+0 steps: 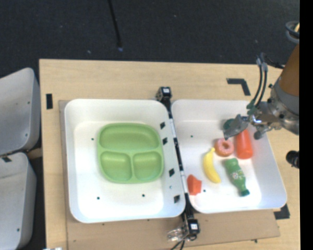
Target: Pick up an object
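Observation:
The right bin holds several toy foods. An orange-red carrot-like piece lies upright in the picture, with a pink donut touching its left side. Below them lie a yellow banana, a green bottle and a small orange-red piece near the divider. My gripper hangs over the top end of the carrot-like piece, open, its dark fingers spread to either side. Nothing sits between them.
The left bin holds a green divided plate. A black-clipped divider runs between the bins. The arm's orange band enters at the right edge, with cables trailing above the gripper.

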`<move>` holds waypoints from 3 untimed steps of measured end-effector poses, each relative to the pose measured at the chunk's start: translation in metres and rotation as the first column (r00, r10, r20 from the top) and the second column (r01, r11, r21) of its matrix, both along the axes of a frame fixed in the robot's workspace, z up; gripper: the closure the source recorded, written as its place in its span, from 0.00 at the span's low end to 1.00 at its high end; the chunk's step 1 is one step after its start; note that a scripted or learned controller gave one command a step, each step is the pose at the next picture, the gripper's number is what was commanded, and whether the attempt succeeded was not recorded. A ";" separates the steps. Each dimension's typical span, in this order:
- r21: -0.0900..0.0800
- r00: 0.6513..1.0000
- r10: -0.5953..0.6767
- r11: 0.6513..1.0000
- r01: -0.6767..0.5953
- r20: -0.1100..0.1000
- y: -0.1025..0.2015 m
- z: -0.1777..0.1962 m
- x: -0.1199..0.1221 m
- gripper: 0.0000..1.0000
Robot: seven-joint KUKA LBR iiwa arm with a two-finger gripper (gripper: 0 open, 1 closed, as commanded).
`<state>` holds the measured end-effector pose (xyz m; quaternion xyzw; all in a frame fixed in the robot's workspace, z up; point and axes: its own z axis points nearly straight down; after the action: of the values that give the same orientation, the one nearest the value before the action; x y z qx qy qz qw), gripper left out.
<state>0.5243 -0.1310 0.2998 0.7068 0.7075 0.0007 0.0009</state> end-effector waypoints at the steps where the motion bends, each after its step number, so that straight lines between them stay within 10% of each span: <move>1: -0.001 1.000 -0.001 1.000 0.001 -0.005 -0.001 -0.042 0.000 0.00; 3: -0.001 1.000 -0.003 1.000 0.003 -0.007 -0.004 -0.145 0.014 0.00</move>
<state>0.5387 -0.1346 0.1543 0.7079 0.7063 -0.0019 -0.0012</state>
